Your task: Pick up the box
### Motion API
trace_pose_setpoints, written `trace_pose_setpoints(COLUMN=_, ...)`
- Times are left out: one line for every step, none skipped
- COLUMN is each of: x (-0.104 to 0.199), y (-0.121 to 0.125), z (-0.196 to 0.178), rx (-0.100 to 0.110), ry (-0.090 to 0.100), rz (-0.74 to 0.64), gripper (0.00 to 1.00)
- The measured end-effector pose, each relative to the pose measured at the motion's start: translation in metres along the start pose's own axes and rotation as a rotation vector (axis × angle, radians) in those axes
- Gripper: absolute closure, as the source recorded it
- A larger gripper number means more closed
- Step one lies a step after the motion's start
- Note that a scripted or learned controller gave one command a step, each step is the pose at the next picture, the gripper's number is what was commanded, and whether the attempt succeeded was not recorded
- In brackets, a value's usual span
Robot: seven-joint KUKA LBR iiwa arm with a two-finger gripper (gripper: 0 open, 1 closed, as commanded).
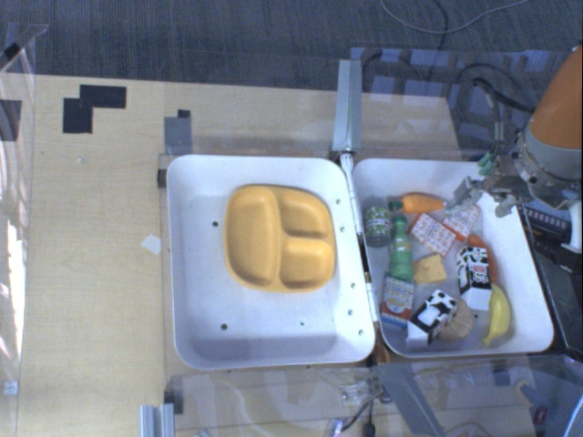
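A red-and-white patterned box [441, 235], flat and rectangular, is seen in the right bin [537, 285], just beneath the end effector [483, 192], whose grip state cannot be told. A glossy yellow compartment tray [278, 238] is held by the left bin [196, 271]. Pale wood counter [91, 271], dark carpet [228, 16] beyond.

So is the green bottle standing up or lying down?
Lying down: the green bottle rests lengthwise in the right bin, cap toward the far wall.
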State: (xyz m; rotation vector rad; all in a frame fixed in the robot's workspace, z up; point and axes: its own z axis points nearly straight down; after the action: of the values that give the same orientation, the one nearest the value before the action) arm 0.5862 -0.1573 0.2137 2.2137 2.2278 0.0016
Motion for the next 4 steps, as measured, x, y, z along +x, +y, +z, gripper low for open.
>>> trace_pose_setpoints(x=-0.006, y=0.021, z=0.097, rx=0.001, ry=0.000, rz=0.011, gripper=0.00)
trace_pose_setpoints(x=-0.043, y=0.048, z=0.117, rx=-0.023, ry=0.000, rz=0.134, gripper=0.00)
trace_pose_setpoints(x=-0.044, y=0.048, z=0.110, rx=-0.022, ry=-0.006, rz=0.130, gripper=1.00)
trace_pose_setpoints(x=0.049, y=0.024, z=0.022, rx=-0.003, ry=0.000, rz=0.170, gripper=1.00)
